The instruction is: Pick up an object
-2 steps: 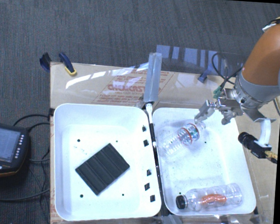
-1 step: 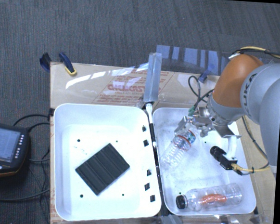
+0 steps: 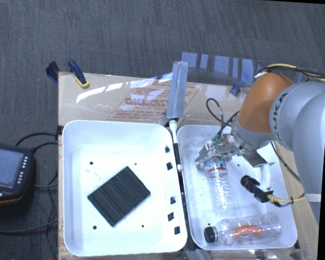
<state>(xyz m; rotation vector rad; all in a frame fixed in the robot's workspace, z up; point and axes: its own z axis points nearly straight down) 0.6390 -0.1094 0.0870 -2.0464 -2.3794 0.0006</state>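
In the right-hand bin (image 3: 290, 221), the arm's pincer (image 3: 215, 156) sits over the cap end of a clear plastic bottle (image 3: 222, 184) lying flat; whether it is spread or pinching cannot be told. The bottle looks light, slippery and crushable, best taken across its ribbed body. A second bottle (image 3: 244, 229) lies nearby.
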